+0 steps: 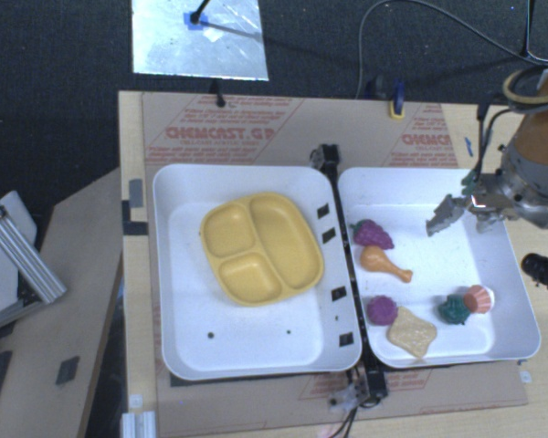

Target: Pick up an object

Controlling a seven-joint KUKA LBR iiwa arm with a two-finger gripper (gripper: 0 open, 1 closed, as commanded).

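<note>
Scanning left to right: left bin (pixel 178 272) holds a yellow divided plate (pixel 260 247), three compartments, lying flat at a slight angle near the bin's middle. Nothing on the plate, so it reads as a drop target or just clutter, not a pick candidate.

Black clips along the divider (pixel 342 272) tie the two bins together so they don't drift apart on the bench (pixel 256 126).

Right bin (pixel 511 272) has all the loose items, toy food by the look of it. Purple grape cluster (pixel 373 234) near the divider, orange drumstick (pixel 386 265) just below it, touching or nearly so. Lower down, a second purple piece (pixel 381 310) sits against a tan bread slice (pixel 412 333). Further right, a green piece (pixel 454 308) touches a pink-and-orange cupcake-like item (pixel 478 298).

Claw (pixel 458 210) hangs over the upper part of the right bin, well apart from every item. Fingers appear spread apart, nothing between them. Arm enters from the right, which explains the slanted approach.

Judgement: no grasp yet. Nearest candidates are the grapes and drumstick. The paired items are risky, since fingers closing on one could nudge its neighbour.
</note>
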